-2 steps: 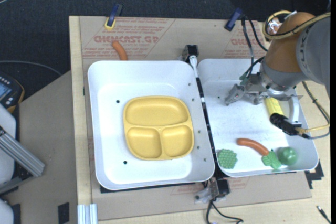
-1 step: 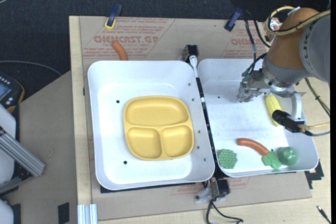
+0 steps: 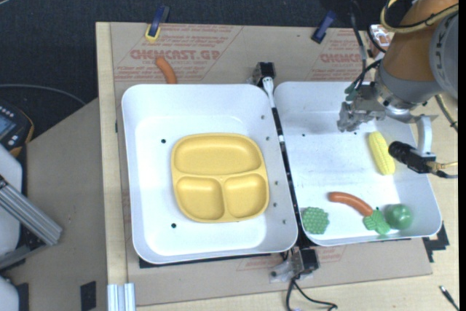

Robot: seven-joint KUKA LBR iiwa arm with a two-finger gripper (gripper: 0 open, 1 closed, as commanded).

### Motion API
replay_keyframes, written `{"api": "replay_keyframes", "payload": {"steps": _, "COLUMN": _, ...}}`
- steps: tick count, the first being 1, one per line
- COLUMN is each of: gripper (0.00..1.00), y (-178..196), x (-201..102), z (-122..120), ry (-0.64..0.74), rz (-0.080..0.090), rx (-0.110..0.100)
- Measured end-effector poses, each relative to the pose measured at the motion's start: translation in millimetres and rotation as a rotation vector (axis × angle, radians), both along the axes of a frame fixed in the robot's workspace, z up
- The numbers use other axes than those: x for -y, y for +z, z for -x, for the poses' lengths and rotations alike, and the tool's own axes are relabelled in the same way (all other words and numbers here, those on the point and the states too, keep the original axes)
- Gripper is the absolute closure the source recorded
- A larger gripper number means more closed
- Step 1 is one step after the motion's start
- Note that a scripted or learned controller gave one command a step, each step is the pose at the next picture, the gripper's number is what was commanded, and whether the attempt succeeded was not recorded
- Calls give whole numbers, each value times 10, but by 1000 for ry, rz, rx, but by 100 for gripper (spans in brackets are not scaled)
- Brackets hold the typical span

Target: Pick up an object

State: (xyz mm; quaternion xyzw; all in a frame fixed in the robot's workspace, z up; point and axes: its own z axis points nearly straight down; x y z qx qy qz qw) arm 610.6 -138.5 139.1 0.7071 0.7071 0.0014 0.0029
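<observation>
Down at the near edge of the right bin (image 3: 429, 189) sit the greens: a leafy piece (image 3: 314, 220) by the divider, and a broccoli-like piece (image 3: 390, 218) toward the far corner, with a toy sausage (image 3: 349, 202) lying slantwise between them. Up the bin lies a yellow corn cob (image 3: 380, 152), its long axis running roughly up and down the view, leaning slightly. And there is the claw (image 3: 352, 119), hanging low over the upper part of that bin, on the arm (image 3: 419, 47) reaching in from the right. Nothing shows between its tips, so it looks empty-handed; how wide it stands I cannot tell from this slant. Now the key relation: the corn lies just beside the claw, toward the right and nearer the viewer, the closest candidate by a good margin, I'd say. The sausage is further off, straight toward the near edge. Over in the left bin (image 3: 145, 156), a yellow divided tray (image 3: 218, 177) sits alone, well apart from the action.
</observation>
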Motion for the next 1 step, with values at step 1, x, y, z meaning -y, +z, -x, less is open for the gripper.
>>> {"api": "replay_keyframes", "payload": {"steps": 1, "gripper": 100, "y": 462, "x": -47, "z": 39, "ry": 1, "rz": 0, "rx": 0}}
